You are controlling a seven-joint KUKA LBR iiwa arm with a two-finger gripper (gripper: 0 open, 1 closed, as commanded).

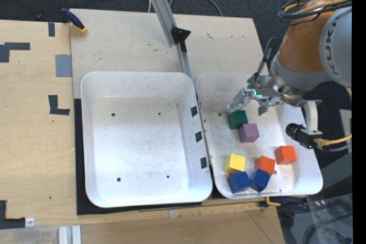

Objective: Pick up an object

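While the pale wooden counter [137,48] looks scuffed, the two white bins are smooth shallow plastic. Small matte cubes lie in the right bin [297,183]: a green cube [237,119] touching a purple cube [249,132], then yellow [234,163], two blue and two orange. Just above the green cube hangs the end effector [250,101], fingers spread, gripping nothing.
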